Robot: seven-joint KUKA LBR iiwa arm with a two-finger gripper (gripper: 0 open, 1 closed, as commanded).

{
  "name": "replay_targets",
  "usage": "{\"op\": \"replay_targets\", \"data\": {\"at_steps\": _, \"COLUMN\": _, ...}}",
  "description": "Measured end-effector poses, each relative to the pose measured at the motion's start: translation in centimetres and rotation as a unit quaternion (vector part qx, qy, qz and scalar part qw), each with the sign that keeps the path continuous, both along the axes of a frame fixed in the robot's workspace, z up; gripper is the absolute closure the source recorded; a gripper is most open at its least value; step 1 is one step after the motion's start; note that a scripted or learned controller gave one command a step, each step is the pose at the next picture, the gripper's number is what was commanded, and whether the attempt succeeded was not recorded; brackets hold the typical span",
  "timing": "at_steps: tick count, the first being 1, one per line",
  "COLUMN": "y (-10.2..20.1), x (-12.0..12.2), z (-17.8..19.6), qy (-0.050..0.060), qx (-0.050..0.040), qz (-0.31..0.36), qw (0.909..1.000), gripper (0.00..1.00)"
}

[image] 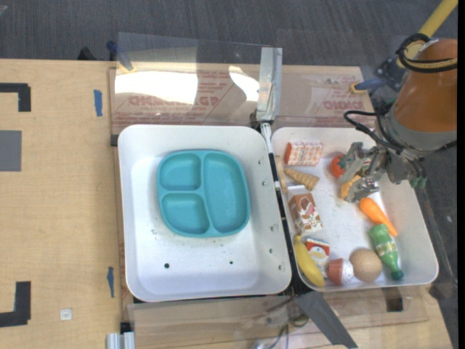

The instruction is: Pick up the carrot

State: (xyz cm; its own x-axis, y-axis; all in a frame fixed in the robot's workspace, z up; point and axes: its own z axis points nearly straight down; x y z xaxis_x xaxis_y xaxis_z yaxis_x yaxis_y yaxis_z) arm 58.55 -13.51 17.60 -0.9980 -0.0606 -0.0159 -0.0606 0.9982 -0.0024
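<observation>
The carrot point(378, 214) is orange and short. It lies slantwise in the right bin point(425, 227), toward its right side, just above a green bottle point(386, 249). My gripper point(360, 174) hangs over the upper right part of that bin, up and to the left of the carrot and apart from it. A small red piece point(337, 166) lies right beside the gripper on its left, and a yellowish bit point(349, 190) shows under it. The arm's orange band point(430, 97) is above the bin's right corner.
The right bin also holds a red-and-white box point(304, 153), a cone point(301, 177), a snack packet point(305, 211), a banana point(308, 264), a red can point(336, 270) and a brown ball point(365, 265). A teal divided plate point(203, 193) lies in the left bin point(138, 217).
</observation>
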Motion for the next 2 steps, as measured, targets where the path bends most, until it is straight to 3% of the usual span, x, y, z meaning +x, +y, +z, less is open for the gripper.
{"op": "replay_targets", "data": {"at_steps": 1, "y": -5.4, "x": -4.7, "z": -8.2, "qy": 0.004, "qx": -0.0008, "qz": 0.098, "qw": 0.9952, "gripper": 1.0}}
{"op": "replay_targets", "data": {"at_steps": 2, "y": 0.1, "x": -5.6, "z": 1.3, "qy": 0.0, "qx": -0.0017, "qz": 0.117, "qw": 0.9931, "gripper": 1.0}}
